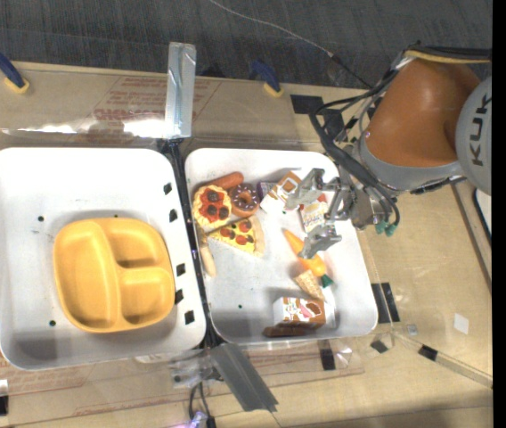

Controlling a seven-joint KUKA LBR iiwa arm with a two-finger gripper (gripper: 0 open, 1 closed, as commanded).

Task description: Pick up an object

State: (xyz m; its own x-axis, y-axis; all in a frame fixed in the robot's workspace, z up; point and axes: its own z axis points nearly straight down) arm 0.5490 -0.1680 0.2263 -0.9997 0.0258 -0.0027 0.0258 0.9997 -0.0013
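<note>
Yellow divided tray (113, 274) in left bin (12, 176).

bins (21, 172): white | tray (113, 273): yellow | pizza slice (239, 235): yellow, red and dark spots | doughnut (243, 199): dark brown | carton (304, 311): white and brown | carrot (294, 240): orange | arm (418, 119): grey, orange band

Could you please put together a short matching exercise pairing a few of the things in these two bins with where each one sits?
Things:
1. yellow divided tray
2. pizza slice
3. small carton
4. gripper

Places:
A. near the front edge of the right bin
B. over the right side of the right bin
C. in the left bin
D. left part of the right bin, beside the divider

Pairs: 1-C, 2-D, 3-A, 4-B
</note>
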